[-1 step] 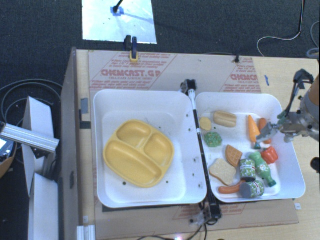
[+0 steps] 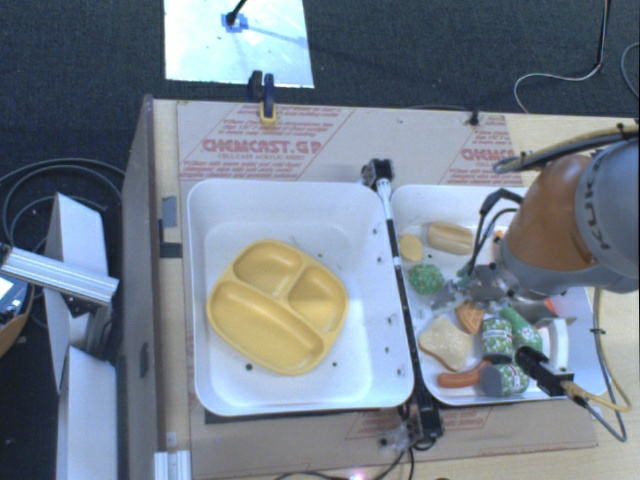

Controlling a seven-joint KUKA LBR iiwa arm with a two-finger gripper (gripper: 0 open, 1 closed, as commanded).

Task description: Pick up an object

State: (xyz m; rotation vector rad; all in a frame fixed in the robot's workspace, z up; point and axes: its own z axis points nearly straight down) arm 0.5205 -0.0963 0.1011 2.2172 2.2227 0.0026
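While my two-finger gripper hangs low over the crowded right white bin, grip unreadable, I judge it may nudge the orange wedge-shaped toy aside.

Yellow divided tray in left bin; blue clamp on bench edge.

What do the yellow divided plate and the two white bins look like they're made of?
The yellow three-compartment plate looks like moulded plastic: uniform colour, soft sheen, rounded ridges. The two shallow white bins also look like plastic, smooth with rounded corners; I can't rule out coated metal.
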